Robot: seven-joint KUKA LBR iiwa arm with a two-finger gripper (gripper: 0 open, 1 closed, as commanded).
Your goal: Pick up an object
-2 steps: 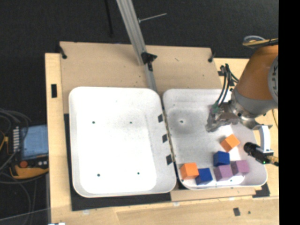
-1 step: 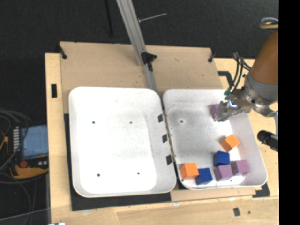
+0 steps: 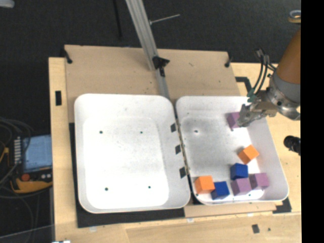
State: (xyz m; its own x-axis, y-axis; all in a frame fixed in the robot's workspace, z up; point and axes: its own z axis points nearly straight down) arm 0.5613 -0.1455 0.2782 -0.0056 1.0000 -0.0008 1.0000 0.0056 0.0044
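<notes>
The right bin (image 3: pixel 212 135) holds several small blocks. A purple block (image 3: pixel 233 119) lies near its upper right, and my gripper (image 3: pixel 246 116) stands right against that block's right side, partly covering it. Further down sit an orange block (image 3: pixel 248 154), a blue block (image 3: pixel 239 171), two purple blocks (image 3: pixel 242 186) (image 3: pixel 261 180), another blue block (image 3: pixel 220 190) and an orange block (image 3: pixel 204 184). The arm comes in from the right edge.
The left bin (image 3: pixel 126 151) lies beside the right one, with a row of dark clips (image 3: pixel 178 148) between them. A slanted metal rail (image 3: pixel 147 39) runs down from the top to the bins' shared edge. Cables and a blue box (image 3: pixel 35 153) lie at far left.
</notes>
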